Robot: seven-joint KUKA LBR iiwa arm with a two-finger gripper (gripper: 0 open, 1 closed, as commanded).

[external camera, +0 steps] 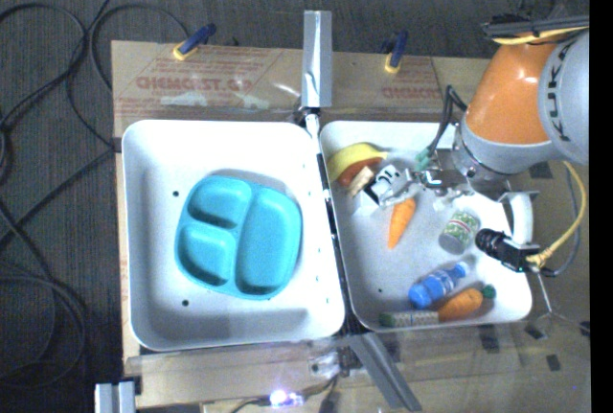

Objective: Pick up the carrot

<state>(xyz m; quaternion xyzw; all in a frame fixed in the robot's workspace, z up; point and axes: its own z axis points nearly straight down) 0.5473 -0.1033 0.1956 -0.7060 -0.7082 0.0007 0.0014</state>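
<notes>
1. You look down on a tabletop (pixel 144 85) of pale brown board with faint red print, standing on dark grey carpet crossed by loose black and white cables.
2. Two clamps with blue and yellow grips (pixel 194 40) bite the far edge of the board, and a metal post (pixel 317 57) stands upright between the two bins.
3. The left bin (pixel 153 306) is shallow, white and smooth with rounded corners; it carries a glossy turquoise tray (pixel 239 234) moulded into compartments, well away from the tool.
4. The right bin (pixel 369 291) is of the same white plastic, and the arm (pixel 517 104), with its orange band, reaches over its right part.
5. The tool (pixel 402 183) sits over the upper middle of the right bin; you cannot tell whether its fingers are wide or narrow.
6. The carrot (pixel 400 221), a smooth orange cone, lies just below the tool with its broad end close to the fingertips; contact cannot be judged.
7. A yellow banana (pixel 352 155) curves just to the tool's left.
8. A small round jar (pixel 460 229) lies near the tool's lower right.
9. A blue bottle (pixel 436 286) and a second orange carrot-like piece (pixel 462 303) rest at the near edge, apart from the tool.
</notes>
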